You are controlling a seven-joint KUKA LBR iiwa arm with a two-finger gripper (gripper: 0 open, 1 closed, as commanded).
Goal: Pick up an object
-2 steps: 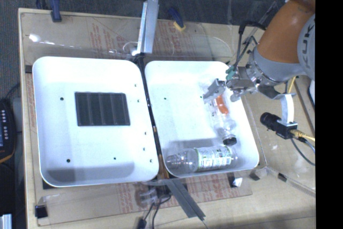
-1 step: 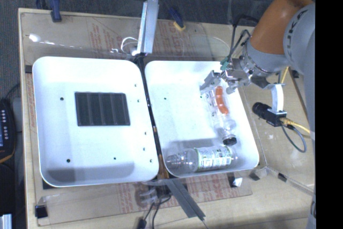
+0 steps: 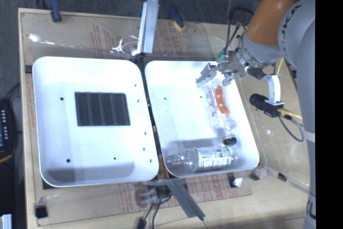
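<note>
Two white bins side by side on the surface [image 3: 32, 115]. In the left bin [image 3: 53, 83], one dark ribbed rectangular mat [image 3: 102, 109], lying flat near the middle. In the right bin [image 3: 171, 115], two clear plastic bottles: one with an orange label [image 3: 221, 107], lying lengthwise along the right side, black cap toward the near wall; one larger bottle with a white label [image 3: 201, 159], lying crosswise against the near wall. One end effector [image 3: 217, 73] at the far right corner of the right bin, just above the top end of the orange-label bottle. Open or closed: cannot tell; contact with the bottle also unclear. Two blue clamps [image 3: 54, 7] on the far edge of the surface.
</note>
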